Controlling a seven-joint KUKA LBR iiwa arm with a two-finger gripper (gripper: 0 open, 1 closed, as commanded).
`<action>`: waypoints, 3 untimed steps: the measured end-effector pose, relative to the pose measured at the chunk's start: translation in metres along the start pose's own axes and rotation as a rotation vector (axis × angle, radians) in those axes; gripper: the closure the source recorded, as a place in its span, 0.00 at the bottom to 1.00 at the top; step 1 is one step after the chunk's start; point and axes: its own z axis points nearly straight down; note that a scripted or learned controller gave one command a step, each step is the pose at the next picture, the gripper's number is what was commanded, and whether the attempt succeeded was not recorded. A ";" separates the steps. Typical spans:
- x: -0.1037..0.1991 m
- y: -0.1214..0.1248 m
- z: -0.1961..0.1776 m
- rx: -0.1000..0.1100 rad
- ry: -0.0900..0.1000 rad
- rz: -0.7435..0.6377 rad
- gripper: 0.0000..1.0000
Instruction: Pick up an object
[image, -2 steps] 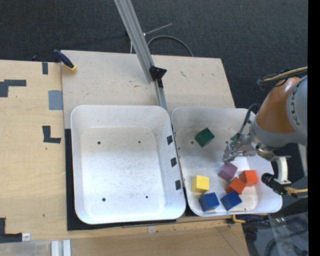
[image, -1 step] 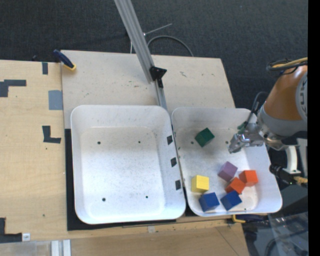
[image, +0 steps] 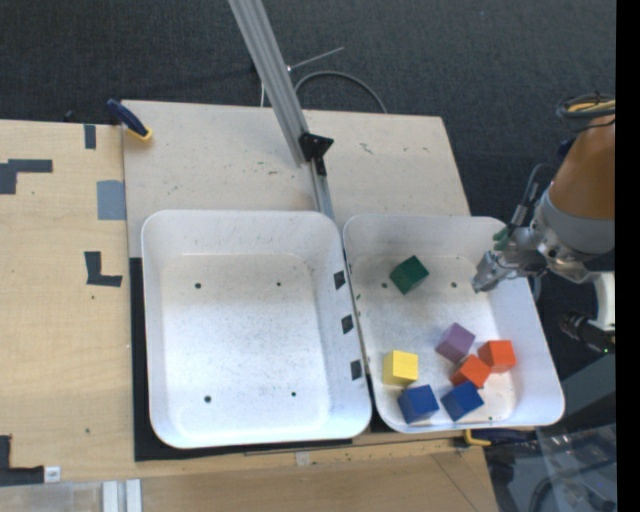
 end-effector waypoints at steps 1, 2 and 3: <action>0.000 0.001 -0.022 0.002 0.001 0.000 1.00; 0.053 0.011 -0.012 0.005 0.003 -0.005 1.00; 0.104 0.018 -0.004 0.006 0.003 -0.005 1.00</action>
